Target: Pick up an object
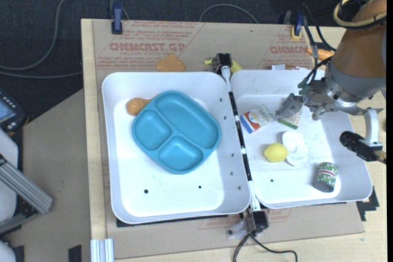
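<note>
A: From our overhead camera, the gripper [293,108] hangs low in the right bin [356,190], reaching in from the right. We cannot tell how it is set; too small and grey here.

B: What lies within reach?

A: Just beside the tip, a flat packet [253,119]. Nearer us sit a yellow ball [276,153] touching a white piece [294,147], and farther off a small can [327,176].

B: And the left bin [123,187]?

A: Well away from the tool: a blue tray [176,131] and an orange lump [135,106]. We judge the packet is the likeliest target.
</note>
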Motion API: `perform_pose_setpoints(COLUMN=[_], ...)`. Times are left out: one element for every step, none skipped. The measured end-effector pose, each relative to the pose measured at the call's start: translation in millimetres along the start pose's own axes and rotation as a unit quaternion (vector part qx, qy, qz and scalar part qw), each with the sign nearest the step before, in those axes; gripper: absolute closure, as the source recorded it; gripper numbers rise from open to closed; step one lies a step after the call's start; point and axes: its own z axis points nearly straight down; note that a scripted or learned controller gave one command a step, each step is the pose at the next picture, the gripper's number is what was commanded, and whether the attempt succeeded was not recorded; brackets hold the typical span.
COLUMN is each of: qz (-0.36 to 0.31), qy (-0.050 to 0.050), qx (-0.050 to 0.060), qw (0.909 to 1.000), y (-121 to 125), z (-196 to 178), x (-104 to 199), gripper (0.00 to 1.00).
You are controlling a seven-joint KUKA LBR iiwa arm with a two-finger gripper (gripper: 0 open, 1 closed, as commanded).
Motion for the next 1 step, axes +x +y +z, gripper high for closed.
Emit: perform_pose_setpoints(qz=[0.0], qy=[0.0], qx=[0.001], qw=[1.0], y=[-14.5], z=[108.8], x=[23.2], gripper=[0.0])
